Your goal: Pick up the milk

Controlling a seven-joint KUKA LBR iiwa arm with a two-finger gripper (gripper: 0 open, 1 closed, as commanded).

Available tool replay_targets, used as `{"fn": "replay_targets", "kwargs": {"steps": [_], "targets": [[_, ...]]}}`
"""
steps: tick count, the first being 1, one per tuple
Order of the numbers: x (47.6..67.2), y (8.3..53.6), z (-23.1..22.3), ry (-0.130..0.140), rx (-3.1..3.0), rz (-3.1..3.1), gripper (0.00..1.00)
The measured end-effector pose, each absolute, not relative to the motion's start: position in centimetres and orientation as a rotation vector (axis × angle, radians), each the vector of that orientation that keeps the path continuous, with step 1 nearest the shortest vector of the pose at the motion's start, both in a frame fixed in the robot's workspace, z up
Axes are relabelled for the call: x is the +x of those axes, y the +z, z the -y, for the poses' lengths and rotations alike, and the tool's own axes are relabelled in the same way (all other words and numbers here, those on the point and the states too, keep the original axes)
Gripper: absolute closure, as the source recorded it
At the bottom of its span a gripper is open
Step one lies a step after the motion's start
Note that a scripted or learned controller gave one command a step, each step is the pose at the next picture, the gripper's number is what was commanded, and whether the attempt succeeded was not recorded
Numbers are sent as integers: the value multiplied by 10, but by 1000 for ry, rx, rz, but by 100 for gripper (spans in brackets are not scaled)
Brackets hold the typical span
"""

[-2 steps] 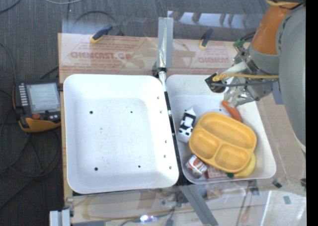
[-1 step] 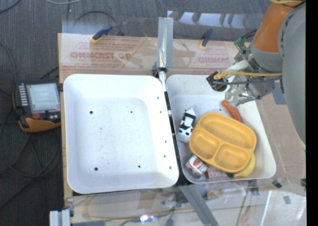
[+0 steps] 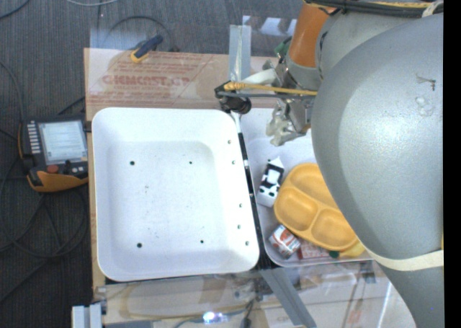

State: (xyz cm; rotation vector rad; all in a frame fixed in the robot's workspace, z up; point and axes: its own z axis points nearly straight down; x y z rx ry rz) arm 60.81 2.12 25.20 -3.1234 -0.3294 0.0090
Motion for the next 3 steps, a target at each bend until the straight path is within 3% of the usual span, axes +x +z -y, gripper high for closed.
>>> {"fn": "replay_targets", "kwargs": {"steps": [3], "targets": [[607,273,-16,37,-3124,325,100]]}}
